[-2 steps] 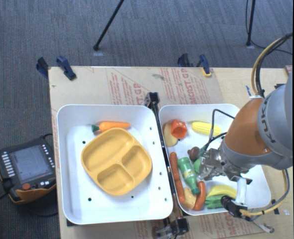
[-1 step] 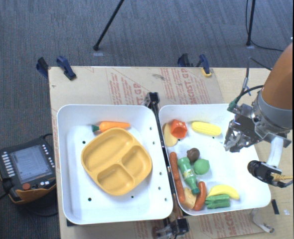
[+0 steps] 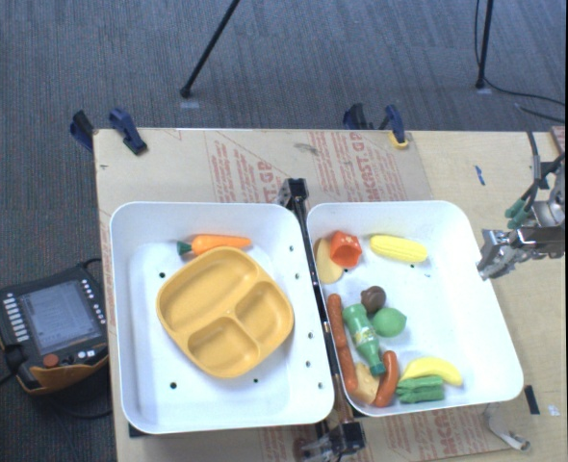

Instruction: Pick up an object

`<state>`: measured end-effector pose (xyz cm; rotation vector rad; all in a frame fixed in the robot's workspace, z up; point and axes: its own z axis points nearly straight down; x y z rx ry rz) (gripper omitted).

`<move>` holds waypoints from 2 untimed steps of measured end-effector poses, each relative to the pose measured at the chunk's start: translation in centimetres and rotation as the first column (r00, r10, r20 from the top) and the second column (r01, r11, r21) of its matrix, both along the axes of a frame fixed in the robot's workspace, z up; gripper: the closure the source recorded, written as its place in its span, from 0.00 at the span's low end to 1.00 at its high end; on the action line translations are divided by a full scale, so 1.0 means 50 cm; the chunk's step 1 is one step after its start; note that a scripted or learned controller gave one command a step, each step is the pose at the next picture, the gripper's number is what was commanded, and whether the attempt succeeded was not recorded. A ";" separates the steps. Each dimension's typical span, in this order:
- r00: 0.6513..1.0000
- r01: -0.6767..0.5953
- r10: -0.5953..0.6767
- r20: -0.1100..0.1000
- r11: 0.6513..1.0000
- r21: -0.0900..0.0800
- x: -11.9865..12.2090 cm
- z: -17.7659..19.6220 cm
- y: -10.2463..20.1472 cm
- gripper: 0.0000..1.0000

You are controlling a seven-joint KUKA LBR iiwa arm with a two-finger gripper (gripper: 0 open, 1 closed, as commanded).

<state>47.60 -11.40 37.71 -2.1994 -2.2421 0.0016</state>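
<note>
Since the gripper [image 3: 493, 255] hangs outside the right bin [image 3: 454, 221], just off its right rim and above the bench [image 3: 217, 157], I log the pick as not started. I can't tell its state at this size. Nothing is visibly carried.

Candidates all lie in the right bin: corn cob [image 3: 398, 248] near the top, red pepper [image 3: 345, 248] by the divider, brown piece [image 3: 373, 299] touching a green lime-like ball [image 3: 390, 321], green bottle [image 3: 363, 337], long sausage [image 3: 338, 340], banana [image 3: 432, 369] and a green chunk [image 3: 419, 389] at the bottom.

The left bin [image 3: 135, 229] holds a yellow compartment plate [image 3: 224, 323] and a carrot [image 3: 217, 243].

Left to do: reach in, descend, close, lift. The corn sits well apart from the clutter, so I judge it the easiest.
</note>
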 end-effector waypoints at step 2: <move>1.000 -0.010 0.010 -0.004 1.000 0.000 0.003 0.037 0.003 1.00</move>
